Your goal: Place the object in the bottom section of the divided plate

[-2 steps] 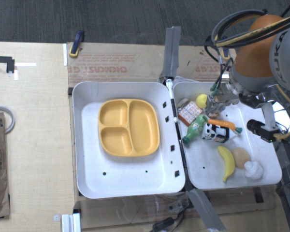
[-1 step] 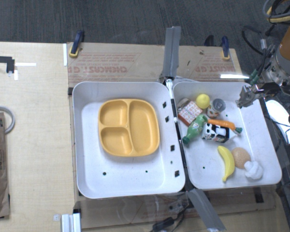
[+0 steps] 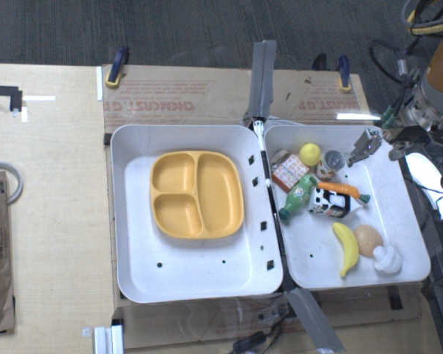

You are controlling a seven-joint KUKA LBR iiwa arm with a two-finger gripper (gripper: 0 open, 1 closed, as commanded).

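Note:
A yellow divided plate (image 3: 198, 195) lies in the left bin (image 3: 133, 257), with one long section on its right and two smaller ones on its left, nothing in any of them. My gripper (image 3: 365, 147) hangs over the top right corner of the right bin (image 3: 410, 220), open, with nothing between its fingers. Just left of it are a small silver can (image 3: 332, 158) and a yellow lemon (image 3: 310, 153). Below those lie an orange carrot (image 3: 342, 189), a green bottle (image 3: 296, 199) and a black-and-white carton (image 3: 331, 204).
The right bin also holds a red-and-white packet (image 3: 289, 172), a banana (image 3: 346, 248), a brown egg (image 3: 368, 239) and a white lump (image 3: 387, 259). A grey divider (image 3: 263, 80) rises between the bins. Cables (image 3: 428, 17) hang at the far right.

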